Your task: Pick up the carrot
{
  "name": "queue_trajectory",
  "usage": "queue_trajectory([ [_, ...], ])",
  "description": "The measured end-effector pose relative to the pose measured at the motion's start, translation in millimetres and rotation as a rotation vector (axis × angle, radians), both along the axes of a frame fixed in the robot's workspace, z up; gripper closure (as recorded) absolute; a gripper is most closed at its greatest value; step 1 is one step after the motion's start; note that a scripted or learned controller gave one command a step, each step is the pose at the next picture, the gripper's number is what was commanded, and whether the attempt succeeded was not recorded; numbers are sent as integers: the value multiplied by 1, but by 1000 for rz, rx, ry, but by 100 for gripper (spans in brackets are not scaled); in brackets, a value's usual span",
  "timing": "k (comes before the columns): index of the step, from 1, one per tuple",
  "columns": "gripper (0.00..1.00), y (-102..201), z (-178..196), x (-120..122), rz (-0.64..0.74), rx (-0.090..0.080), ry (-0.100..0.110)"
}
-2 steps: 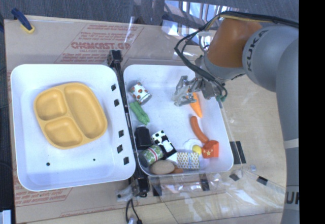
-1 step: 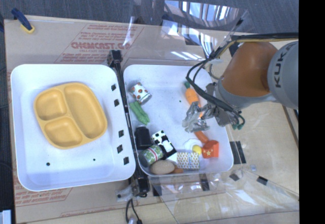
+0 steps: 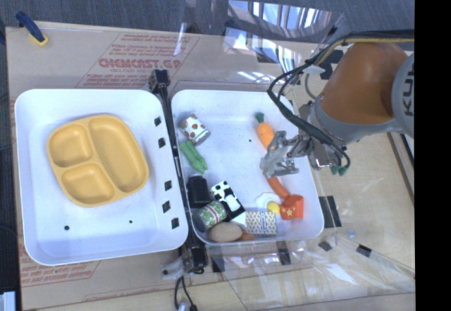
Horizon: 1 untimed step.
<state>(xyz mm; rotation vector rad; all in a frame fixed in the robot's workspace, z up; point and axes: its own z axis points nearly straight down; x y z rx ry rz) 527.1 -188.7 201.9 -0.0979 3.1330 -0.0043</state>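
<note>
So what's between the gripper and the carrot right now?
Nothing: in the camera view only bare white bin floor separates the gripper from the carrot, which lies just above it.

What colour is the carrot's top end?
Green, on an orange carrot; clearest in the camera view, beside the claw.

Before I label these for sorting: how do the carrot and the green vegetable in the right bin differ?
The carrot is orange with a green top; the green vegetable is green all over. The carrot lies next to the gripper, the green vegetable by the bin's left wall. Both are long, slim and lie flat in the right bin.
</note>
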Motion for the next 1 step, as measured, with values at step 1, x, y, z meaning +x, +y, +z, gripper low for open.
queue_trajectory([
  [1, 100, 69, 32, 25, -274, 4, 2],
])
